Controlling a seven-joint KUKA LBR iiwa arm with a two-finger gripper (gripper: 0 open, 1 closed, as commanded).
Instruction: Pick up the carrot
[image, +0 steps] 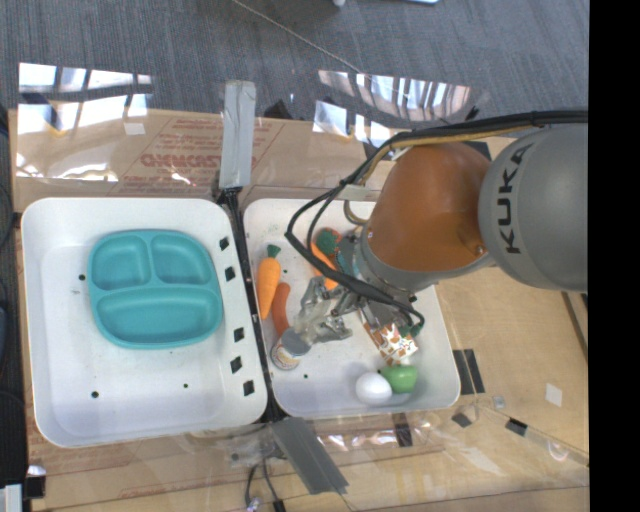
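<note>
The carrot, orange with a small green top, lies lengthwise by the left wall of the right bin. A darker orange-red stick lies just to its right. My gripper hangs over the middle of that bin, a short way right of the carrot and the stick, and does not touch the carrot. The arm's orange band and grey body cover the bin's upper right. A second orange piece with a green end peeks out from under the wrist.
The left bin holds a teal divided plate. In the right bin lie a grey round piece, a small patterned box, a white egg and a green item. Black cables loop above the gripper.
</note>
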